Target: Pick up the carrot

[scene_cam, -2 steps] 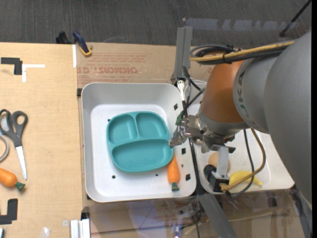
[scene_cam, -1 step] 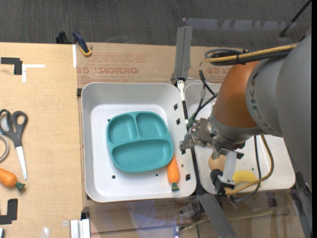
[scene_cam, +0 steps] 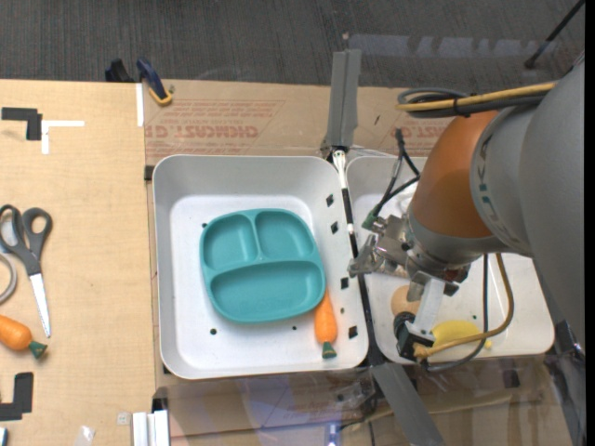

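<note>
In the camera view, the small orange carrot with a green stub (scene_cam: 324,323) lay in the left shallow white bin (scene_cam: 167,249), at that bin's lower right. It lay just beside the lower right edge of a teal plastic divided plate (scene_cam: 263,266), its green end pointing toward the bottom of the frame. The grey arm with the orange band reached in from the right. Its gripper (scene_cam: 400,260) hung over the left part of the right shallow white bin (scene_cam: 521,342), apart from the carrot. Whether the gripper was spread or closed could not be told. A yellow curved thing (scene_cam: 457,333) lay in the right bin near the gripper. At the far left, grey-handled scissors (scene_cam: 28,249) and a second orange carrot (scene_cam: 13,333) lay on the wooden bench (scene_cam: 84,203).
</note>
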Tool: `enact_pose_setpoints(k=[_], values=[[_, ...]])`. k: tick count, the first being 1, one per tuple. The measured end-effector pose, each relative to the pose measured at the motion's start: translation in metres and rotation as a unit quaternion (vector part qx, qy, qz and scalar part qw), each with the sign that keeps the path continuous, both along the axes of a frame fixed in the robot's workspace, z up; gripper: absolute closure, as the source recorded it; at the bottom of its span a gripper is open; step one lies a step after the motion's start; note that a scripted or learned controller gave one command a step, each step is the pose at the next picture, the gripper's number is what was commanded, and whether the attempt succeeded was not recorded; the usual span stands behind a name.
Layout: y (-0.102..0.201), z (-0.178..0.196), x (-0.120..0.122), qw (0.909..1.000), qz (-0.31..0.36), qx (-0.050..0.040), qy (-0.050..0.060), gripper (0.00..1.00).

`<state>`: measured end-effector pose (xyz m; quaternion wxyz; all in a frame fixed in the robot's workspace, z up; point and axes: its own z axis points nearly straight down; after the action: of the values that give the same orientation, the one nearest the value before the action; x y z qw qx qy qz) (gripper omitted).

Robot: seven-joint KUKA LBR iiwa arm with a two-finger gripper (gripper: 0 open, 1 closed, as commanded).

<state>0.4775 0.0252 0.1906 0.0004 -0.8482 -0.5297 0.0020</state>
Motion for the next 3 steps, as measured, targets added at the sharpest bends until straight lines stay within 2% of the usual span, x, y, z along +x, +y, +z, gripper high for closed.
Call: enact_pose_setpoints(k=[1, 2, 3], values=[[-0.04, 0.0, 0.0, 0.9871, -0.16, -0.0005, 0.0, 0.0], [-0.07, 0.0, -0.001, 0.9632, -0.269, -0.0007, 0.0, 0.0], [-0.018, 0.039, 0.086, 0.9648, -0.263, -0.0013, 0.0, 0.0]])
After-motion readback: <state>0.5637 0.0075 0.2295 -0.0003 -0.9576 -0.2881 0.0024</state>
